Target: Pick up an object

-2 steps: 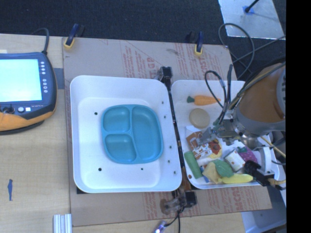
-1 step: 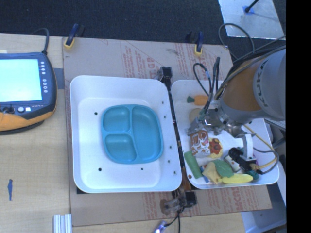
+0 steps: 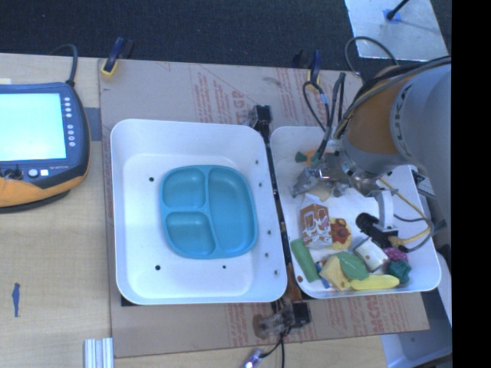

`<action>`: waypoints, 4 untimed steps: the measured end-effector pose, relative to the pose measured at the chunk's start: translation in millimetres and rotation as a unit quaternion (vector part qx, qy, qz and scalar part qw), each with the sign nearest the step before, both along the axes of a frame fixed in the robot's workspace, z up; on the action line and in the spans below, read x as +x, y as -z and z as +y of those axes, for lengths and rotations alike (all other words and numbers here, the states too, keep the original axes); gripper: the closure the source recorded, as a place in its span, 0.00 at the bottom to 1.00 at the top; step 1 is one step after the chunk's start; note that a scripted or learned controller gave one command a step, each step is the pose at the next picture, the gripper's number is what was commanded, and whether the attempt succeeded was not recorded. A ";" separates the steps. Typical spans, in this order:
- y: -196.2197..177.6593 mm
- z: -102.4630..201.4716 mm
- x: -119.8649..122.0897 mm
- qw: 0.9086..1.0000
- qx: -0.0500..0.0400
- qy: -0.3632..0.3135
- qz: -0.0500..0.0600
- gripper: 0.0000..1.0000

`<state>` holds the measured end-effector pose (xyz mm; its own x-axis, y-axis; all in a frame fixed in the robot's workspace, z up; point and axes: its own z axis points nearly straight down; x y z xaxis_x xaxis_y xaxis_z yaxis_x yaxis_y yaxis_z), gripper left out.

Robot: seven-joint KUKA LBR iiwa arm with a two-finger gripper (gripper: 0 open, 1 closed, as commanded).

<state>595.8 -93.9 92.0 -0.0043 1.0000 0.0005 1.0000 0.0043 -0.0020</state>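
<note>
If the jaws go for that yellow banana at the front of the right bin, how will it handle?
The banana looks like a smooth plastic toy, so probably light and stiff, and it may slip. Its curved, rounded shape could let it roll or pivot when pushed. It lies against the green piece and other clutter near the bin wall, so neighbours would likely shift with it.

arm point(image 3: 418, 113): grey casing | orange band above wrist | black and yellow cables alongside | metal gripper point(image 3: 316, 179)

Two white bins point(image 3: 123, 205), one blue divided plate point(image 3: 207, 211), one teach pendant point(image 3: 38, 140).
</note>
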 end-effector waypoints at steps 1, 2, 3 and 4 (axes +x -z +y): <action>0.6 -3.3 59.6 1.000 0.001 0.001 0.002 0.00; -9.4 -4.1 59.0 1.000 0.001 -0.001 0.004 1.00; -9.6 -3.9 59.2 1.000 0.001 -0.001 0.004 0.00; 0.0 -19.2 60.3 1.000 0.000 0.001 0.001 0.00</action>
<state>656.1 -113.1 92.0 -0.0021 1.0000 0.0015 1.0000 0.0021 -0.0042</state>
